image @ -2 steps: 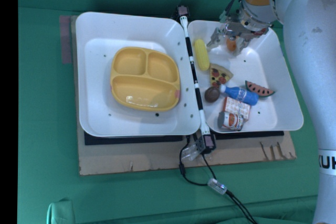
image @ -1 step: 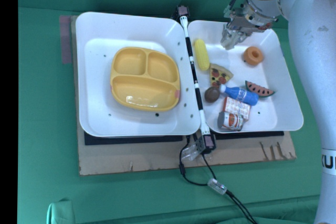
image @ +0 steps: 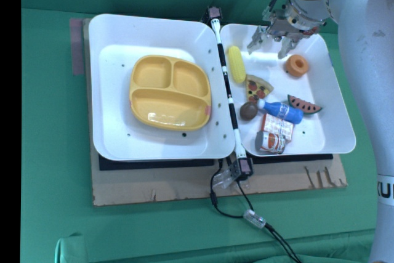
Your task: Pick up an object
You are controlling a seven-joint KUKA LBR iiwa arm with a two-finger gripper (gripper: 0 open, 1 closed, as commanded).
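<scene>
Two shallow, glossy white bins with rounded corners sit side by side on a sheet of brown cardboard (image: 154, 191) over green cloth. The left bin (image: 111, 34) holds a smooth yellow plastic plate (image: 170, 92) split into three compartments, lying flat near its middle. The right bin (image: 335, 114) carries small toy foods: a ribbed yellow corn cob (image: 236, 64) along its left wall, a triangular pizza slice (image: 257, 88) just below it, a round brown ball (image: 249, 111) touching a blue bottle (image: 283, 111) with a white cap, a watermelon wedge (image: 305, 105) to the bottle's right, a printed can (image: 274, 133) lying on its side near the front, and an orange ring-shaped doughnut (image: 297, 65) toward the back right. The grey arm enters from the upper right, its orange band above the wrist, with the gripper (image: 269, 45) pointing down over the back of the right bin. Its two fingers are spread apart with nothing between them, poised above bare white floor between the corn cob and the doughnut. Open floor lies under the gripper and along the right bin's far right side.
</scene>
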